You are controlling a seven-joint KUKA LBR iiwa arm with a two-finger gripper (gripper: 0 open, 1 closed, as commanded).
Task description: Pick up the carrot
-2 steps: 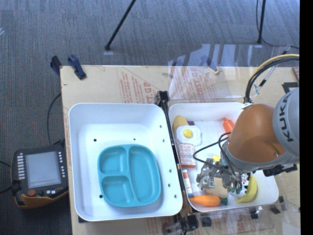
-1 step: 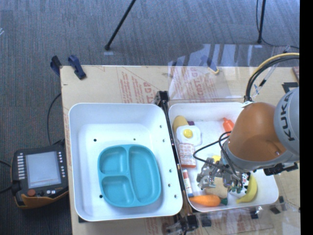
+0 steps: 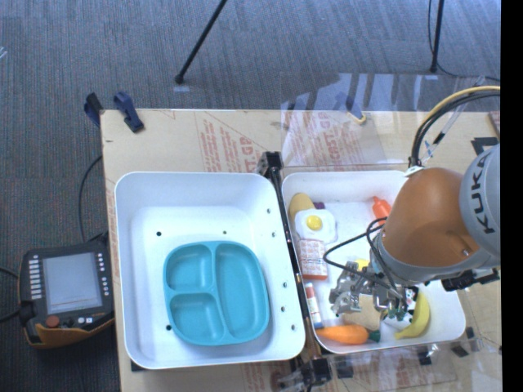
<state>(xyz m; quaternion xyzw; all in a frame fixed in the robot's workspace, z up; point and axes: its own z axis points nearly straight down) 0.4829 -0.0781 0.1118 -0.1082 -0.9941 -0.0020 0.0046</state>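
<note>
The metal 2-finger gripper [image 3: 366,294] hangs low inside the right-hand shallow white plastic bin [image 3: 343,180], pointing down; its fingers are lost in cables and metal parts, so I cannot tell how far apart they stand, and nothing is visibly caught between them. The orange plastic carrot with a green stub end [image 3: 346,334] lies on its side just below the gripper, against the bin's near wall, apart from the fingers. Just right of the gripper lies a curved yellow banana [image 3: 416,318], partly under the wrist. Left of the gripper, a slim white tube [image 3: 313,300] lies along the bin's left wall. Above that tube sits a white bottle with a red-printed label [image 3: 310,256], the print too small to read, and above it a toy fried egg, white with a yellow yolk [image 3: 315,224]. A small orange object [image 3: 381,208] peeks out above the gripper beside the arm's large orange band [image 3: 425,219]. The grey arm casing [image 3: 484,196] carries the letters "KUKA". Far left of the gripper, the second white bin [image 3: 135,194] holds a light blue plastic plate with 3 compartments [image 3: 217,291]. Beyond it, off the bench, lies a grey handheld control pendant with a screen [image 3: 65,288].
</note>
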